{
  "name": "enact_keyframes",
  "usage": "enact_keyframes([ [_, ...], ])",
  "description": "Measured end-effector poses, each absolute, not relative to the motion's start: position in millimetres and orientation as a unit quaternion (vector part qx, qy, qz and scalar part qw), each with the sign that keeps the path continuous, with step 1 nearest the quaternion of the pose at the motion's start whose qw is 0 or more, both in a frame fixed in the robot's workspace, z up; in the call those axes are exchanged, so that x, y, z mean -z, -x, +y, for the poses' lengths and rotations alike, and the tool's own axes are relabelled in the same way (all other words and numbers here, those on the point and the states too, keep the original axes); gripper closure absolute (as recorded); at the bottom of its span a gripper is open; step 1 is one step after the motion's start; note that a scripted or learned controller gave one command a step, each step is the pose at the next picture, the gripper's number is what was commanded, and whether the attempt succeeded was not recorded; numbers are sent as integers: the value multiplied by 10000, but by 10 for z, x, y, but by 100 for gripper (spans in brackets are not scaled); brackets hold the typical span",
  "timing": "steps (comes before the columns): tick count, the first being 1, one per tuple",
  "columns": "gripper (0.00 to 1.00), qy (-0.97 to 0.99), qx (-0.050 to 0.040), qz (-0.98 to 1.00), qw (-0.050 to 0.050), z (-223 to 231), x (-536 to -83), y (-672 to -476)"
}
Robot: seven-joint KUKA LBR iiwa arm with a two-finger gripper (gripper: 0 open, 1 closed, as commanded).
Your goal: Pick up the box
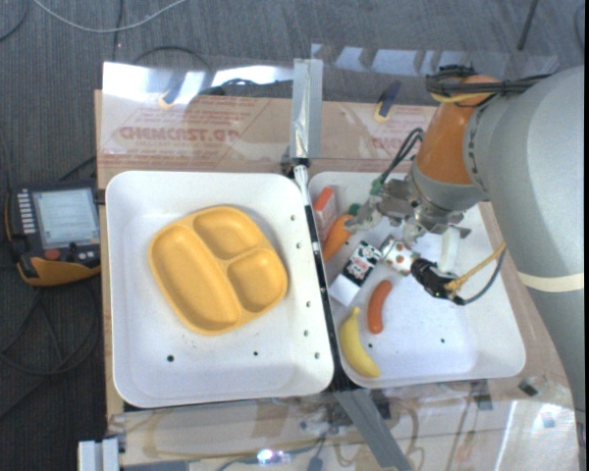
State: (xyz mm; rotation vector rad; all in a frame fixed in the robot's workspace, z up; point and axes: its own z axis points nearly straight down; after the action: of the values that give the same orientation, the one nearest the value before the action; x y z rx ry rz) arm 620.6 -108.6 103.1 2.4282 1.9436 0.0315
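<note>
Well, bins: two, white.
Box [357,263]: one, right bin [471,351], left side.
Banana [357,342]: one.
Sausage [377,305]: one.
Tray [219,267]: one, yellow, left bin [137,361].
Gripper [404,251]: beside box, grip unclear.

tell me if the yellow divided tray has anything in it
Empty. The yellow three-compartment plastic tray sits in the left white bin, and all three compartments show bare yellow bottoms; the toy food lies in the right white bin.
</note>
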Motion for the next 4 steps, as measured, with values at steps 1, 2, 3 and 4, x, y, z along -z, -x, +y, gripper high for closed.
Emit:
enact_keyframes([
  [1,0,-8039,-1,5947,20,-1117,-937,-6708],
  [2,0,-7957,19,6057,5,-759,-1833,-6683],
  [3,0,-7807,-54,6248,54,-1016,-1019,-6125],
  [4,0,-8065,-8,5913,-3,-1132,-939,-6713],
])
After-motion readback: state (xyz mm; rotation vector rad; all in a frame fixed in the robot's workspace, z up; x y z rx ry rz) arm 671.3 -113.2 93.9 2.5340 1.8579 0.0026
